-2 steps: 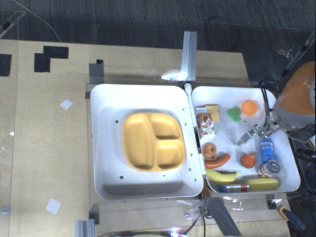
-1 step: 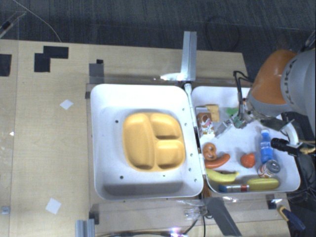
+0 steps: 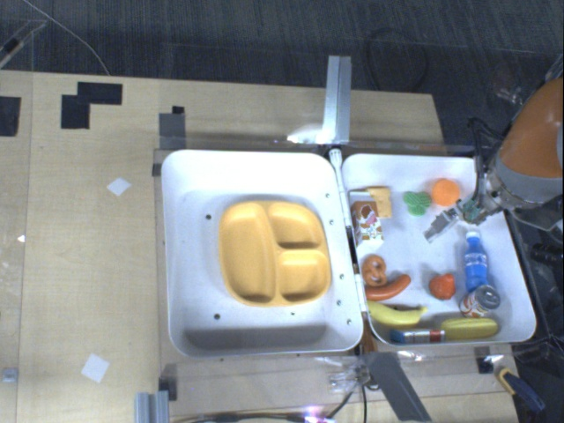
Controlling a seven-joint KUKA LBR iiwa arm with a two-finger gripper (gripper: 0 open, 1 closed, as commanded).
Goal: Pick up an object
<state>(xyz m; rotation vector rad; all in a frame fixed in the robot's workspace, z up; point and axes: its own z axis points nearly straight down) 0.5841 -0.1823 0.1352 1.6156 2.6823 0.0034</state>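
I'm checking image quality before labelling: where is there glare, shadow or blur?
Camera view: glare on the metal post behind the bins; soft shadow along the left bin's near wall, below the yellow tray; the small items in the right bin look slightly soft.

1. This is a robotics lab or test cell, not a home or a shop.
2. The pale wooden surface [image 3: 79, 263] carries black marker patches [image 3: 88, 101] and small white tags [image 3: 118, 186], such as a test rig bears for a camera.
3. Two shallow white bins [image 3: 176, 236] sit side by side, held in place by metal brackets [image 3: 338, 95] bolted to the surface.
4. A grey and orange robot arm [image 3: 533, 152] reaches in from the right over the right bin.
5. That bin holds toy food and small packages [image 3: 368, 221], typical practice items; the left holds a yellow divided tray [image 3: 271, 250].
6. Loose cables [image 3: 53, 25] run over the dark carpeted floor [image 3: 264, 16] behind.
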